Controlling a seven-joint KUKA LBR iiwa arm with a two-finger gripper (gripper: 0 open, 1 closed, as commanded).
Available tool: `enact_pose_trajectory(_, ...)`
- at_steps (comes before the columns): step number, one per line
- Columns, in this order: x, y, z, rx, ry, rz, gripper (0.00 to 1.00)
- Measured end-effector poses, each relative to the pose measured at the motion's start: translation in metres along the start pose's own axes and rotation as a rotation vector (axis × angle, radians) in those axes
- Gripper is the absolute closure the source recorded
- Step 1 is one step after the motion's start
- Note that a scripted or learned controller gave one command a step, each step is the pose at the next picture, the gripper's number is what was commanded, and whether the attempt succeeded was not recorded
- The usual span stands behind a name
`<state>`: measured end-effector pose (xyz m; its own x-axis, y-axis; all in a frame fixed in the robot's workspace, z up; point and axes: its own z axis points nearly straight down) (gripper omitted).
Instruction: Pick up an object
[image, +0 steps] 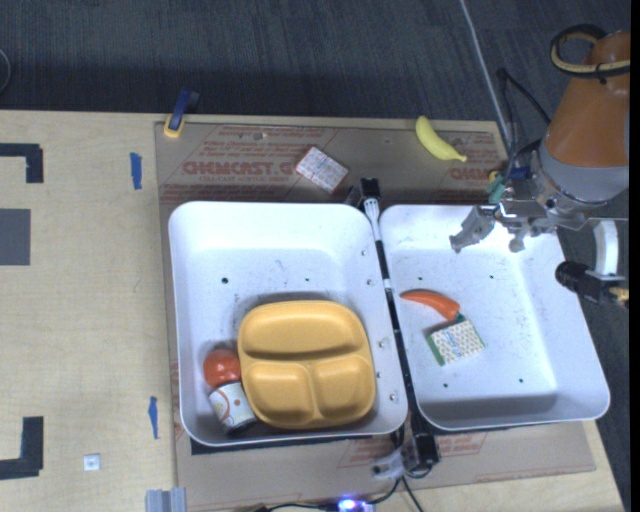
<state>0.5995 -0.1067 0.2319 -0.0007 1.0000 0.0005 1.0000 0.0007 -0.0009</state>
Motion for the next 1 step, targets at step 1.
enact_pose_trajectory(1, 0.0004, -0.0263, 0.1114, 0.001, 0.0, 0.001, 0.0)
